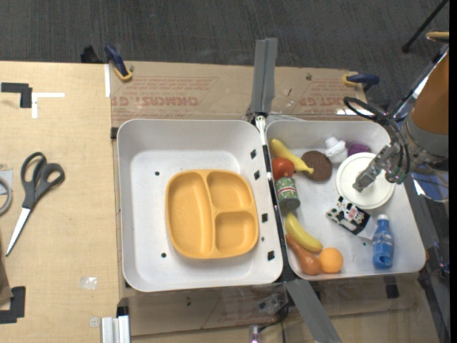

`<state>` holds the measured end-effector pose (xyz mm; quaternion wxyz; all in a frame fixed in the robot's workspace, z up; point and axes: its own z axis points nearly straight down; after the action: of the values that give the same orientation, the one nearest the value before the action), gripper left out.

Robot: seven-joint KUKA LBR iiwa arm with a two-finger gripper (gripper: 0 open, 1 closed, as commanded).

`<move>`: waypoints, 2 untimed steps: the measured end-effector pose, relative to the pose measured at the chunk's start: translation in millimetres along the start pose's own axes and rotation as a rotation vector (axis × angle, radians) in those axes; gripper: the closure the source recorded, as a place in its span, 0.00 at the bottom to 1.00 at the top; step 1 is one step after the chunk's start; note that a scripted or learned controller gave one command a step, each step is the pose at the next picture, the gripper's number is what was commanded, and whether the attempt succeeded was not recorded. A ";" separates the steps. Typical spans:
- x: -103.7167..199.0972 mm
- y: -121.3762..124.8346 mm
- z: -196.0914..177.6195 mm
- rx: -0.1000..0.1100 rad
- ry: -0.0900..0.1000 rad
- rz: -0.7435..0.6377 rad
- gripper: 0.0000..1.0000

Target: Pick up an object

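My gripper (365,178) reaches in from the right and hangs over a white round plate (354,194) in the right bin (408,263). Around it lie a brown cookie (317,165), a yellow banana (287,155), a red tomato (282,168), a green can (288,194), a second banana (303,235), an orange (330,260), a blue bottle (383,244), a black-and-white patterned item (348,216), a white piece (334,147) and a purple piece (357,149). Nothing shows between the gripper's tips.
The left bin (136,263) holds a yellow divided tray (212,213). Scissors (32,188) lie on the bench at the left. A grey bar (264,73) runs up from between the bins. Clamps sit at the back corners.
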<state>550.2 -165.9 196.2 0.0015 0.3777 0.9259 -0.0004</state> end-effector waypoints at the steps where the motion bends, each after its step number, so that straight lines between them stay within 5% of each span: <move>1: -17.0 52.6 103.3 -0.001 -0.001 0.052 1.00; 2: -64.0 23.3 -94.9 -0.001 -0.002 -0.144 1.00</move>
<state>612.0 -193.8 291.3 0.0025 0.3102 0.9507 -0.0005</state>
